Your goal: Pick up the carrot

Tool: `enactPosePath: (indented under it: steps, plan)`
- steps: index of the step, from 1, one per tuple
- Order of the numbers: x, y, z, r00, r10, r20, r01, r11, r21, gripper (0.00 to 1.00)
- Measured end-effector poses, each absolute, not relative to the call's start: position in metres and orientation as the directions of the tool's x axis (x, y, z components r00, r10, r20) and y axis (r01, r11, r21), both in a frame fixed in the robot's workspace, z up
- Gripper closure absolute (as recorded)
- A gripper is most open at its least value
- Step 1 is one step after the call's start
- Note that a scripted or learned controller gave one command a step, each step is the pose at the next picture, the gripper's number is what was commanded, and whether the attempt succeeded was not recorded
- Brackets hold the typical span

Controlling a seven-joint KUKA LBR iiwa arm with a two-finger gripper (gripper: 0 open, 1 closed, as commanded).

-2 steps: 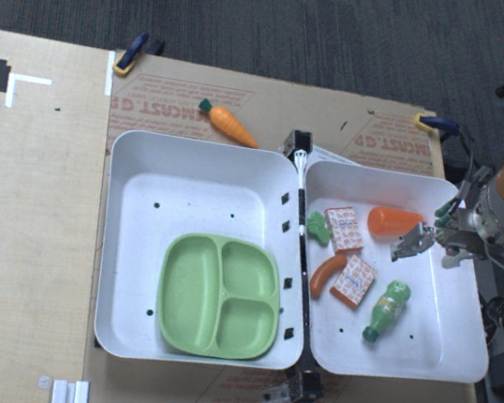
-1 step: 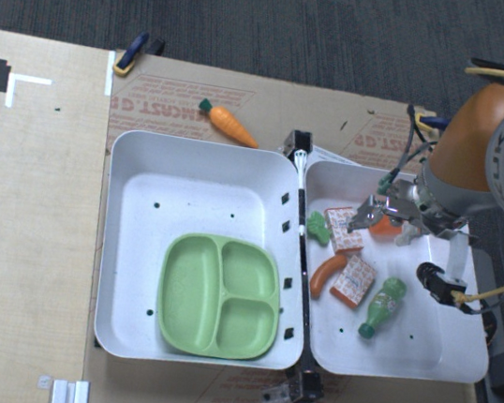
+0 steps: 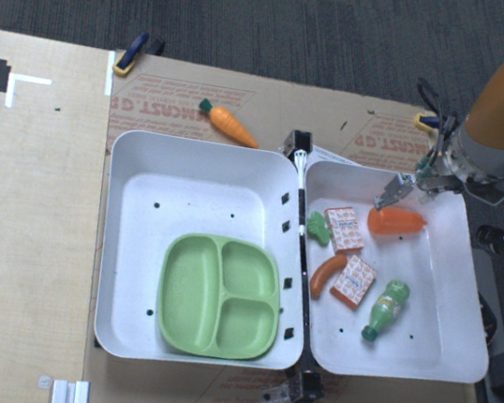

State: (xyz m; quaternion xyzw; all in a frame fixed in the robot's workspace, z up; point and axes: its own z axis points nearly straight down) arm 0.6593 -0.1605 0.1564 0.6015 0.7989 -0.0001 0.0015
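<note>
Orange and green-topped, the carrot [image 3: 229, 124] is seen lying on the cardboard behind the left bin [image 3: 125, 223], outside both bins and untouched. A green divided plate [image 3: 218, 295] is held in that bin. In the right bin [image 3: 460, 324] an orange oval item [image 3: 397, 222], two small cartons [image 3: 348, 254], a sausage [image 3: 325, 274] and a green bottle [image 3: 386, 310] are found. The pincer [image 3: 393, 195] is poised over the orange oval item, well apart from the carrot; its state cannot be told, perhaps slightly parted. No grasp is made yet; reaching, closing and lifting remain to be done.
</note>
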Motion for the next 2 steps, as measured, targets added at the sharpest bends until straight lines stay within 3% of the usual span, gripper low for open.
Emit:
enactPosePath:
  steps: [1,2]
  plan:
    - [0.6138,-0.1545,0.0965,-0.261,0.965,-0.006,0.965,0.261,0.006,0.0]
    - [0.6136,-0.1539,0.1049,-0.259,0.966,-0.005,0.966,0.259,0.006,1.0]
